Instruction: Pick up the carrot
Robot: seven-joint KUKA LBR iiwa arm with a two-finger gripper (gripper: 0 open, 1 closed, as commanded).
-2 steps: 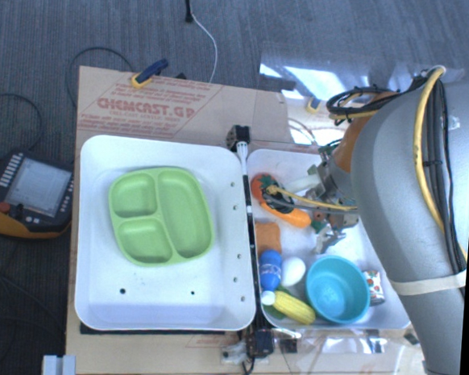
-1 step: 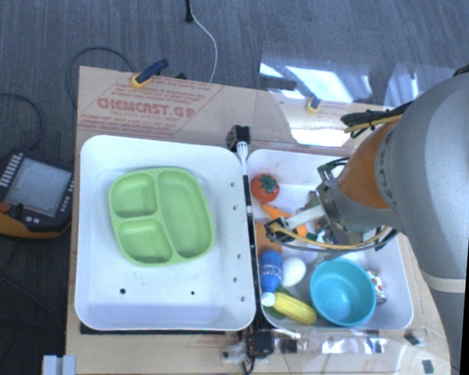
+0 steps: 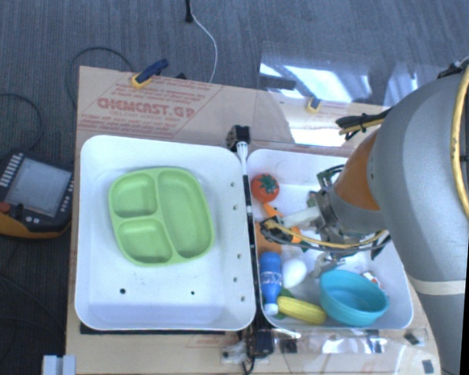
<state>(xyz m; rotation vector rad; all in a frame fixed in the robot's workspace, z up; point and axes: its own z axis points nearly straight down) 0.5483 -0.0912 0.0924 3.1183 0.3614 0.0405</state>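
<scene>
The carrot is an orange piece lying at the left side of the right bin, just below a red tomato. My gripper hangs low over the middle of that bin, immediately right of the carrot. The big grey arm and wrist cover much of the bin's right half. Cabling crosses in front of the gripper, and I cannot make out whether anything is held.
Near the carrot lie a blue bottle, a white egg, a yellow corn cob and a blue bowl. The left bin holds a green divided plate. A handheld pendant lies on the floor at left.
</scene>
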